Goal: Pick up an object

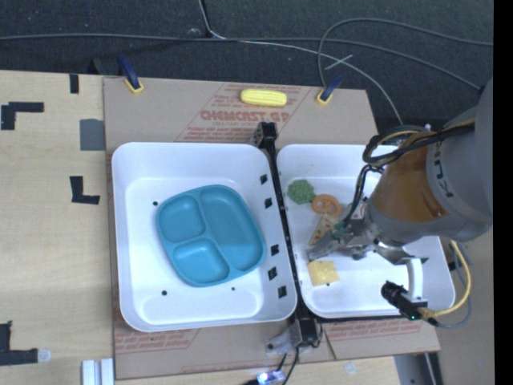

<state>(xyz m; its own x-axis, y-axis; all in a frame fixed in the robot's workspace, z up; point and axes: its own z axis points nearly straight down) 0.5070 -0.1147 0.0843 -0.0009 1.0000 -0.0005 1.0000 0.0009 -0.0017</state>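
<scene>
Several small items lie in the right bin (365, 299): a green broccoli-like piece (300, 191), an orange round piece (325, 204), a tan wedge (322, 229) and a yellow square block (324, 273). My gripper (337, 241) reaches in from the right and sits low in this bin, just right of the tan wedge and above the yellow block. Whether anything is between its fingers is not visible.
The left bin (132, 215) holds a blue divided plate (210, 233). A yellow corn cob (263, 97) lies on the cardboard behind the bins. A black divider clip (267, 135) sits between the bins. Cables trail near the arm's right side.
</scene>
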